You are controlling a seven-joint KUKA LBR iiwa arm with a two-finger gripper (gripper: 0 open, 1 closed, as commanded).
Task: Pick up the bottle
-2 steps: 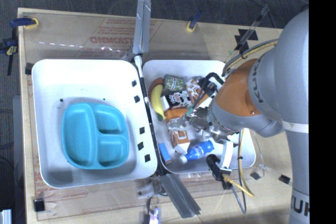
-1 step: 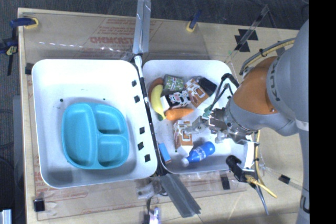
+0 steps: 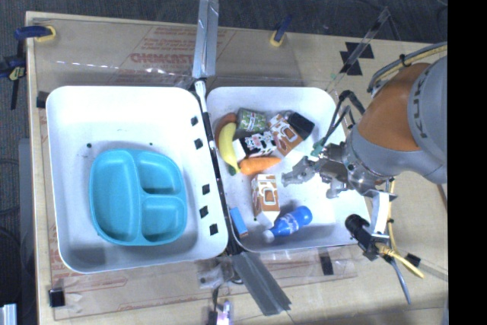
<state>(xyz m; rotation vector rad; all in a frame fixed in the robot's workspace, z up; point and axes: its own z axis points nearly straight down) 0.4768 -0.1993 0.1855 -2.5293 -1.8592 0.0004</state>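
Two shallow white bins are seen side by side on the bench. In the left white bin [image 3: 68, 118] a light-blue plastic tray with three compartments [image 3: 138, 196] is laid flat. In the right white bin [image 3: 319, 99] a cluster of items is gathered toward the left and middle: a yellow banana [image 3: 226, 144] lies along the left wall, an orange carrot [image 3: 259, 164] lies just beside it, and several printed cartons are packed around these. The small blue plastic bottle with a white cap [image 3: 290, 221] is found lying on its side near the front wall of the right bin, just below a brown-and-white carton [image 3: 265, 194]. The two-finger gripper [image 3: 310, 168] is held over the middle of the right bin, above and apart from the bottle; nothing is held in it, and whether the fingers are spread or closed cannot be told.
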